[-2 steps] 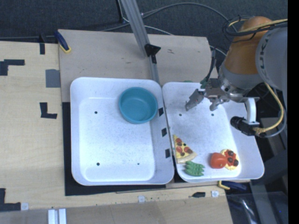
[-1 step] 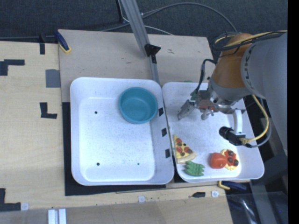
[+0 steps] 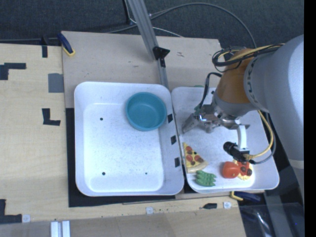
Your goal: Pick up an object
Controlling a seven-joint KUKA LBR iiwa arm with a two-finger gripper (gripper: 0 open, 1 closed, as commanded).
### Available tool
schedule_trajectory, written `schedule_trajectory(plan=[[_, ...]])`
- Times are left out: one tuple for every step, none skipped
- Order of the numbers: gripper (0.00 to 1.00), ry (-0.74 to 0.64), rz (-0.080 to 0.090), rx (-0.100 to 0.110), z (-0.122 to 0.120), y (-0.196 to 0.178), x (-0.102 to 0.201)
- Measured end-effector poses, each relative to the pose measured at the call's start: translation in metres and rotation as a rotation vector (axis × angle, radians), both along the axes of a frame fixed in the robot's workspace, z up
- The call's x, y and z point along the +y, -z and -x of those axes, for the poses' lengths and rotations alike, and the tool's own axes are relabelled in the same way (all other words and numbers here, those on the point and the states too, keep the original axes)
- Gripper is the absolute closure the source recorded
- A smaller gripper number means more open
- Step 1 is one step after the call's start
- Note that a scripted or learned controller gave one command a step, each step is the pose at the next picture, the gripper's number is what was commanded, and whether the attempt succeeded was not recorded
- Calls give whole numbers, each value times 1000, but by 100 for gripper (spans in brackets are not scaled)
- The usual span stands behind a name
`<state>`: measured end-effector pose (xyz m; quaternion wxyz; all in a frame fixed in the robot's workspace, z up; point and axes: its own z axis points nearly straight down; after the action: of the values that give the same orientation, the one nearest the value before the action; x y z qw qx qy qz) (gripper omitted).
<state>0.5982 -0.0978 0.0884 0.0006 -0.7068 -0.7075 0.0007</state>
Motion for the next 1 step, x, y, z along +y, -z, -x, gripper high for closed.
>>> schedule_trajectory(plan=[[100, 0, 0, -3, -1, -12, 0]])
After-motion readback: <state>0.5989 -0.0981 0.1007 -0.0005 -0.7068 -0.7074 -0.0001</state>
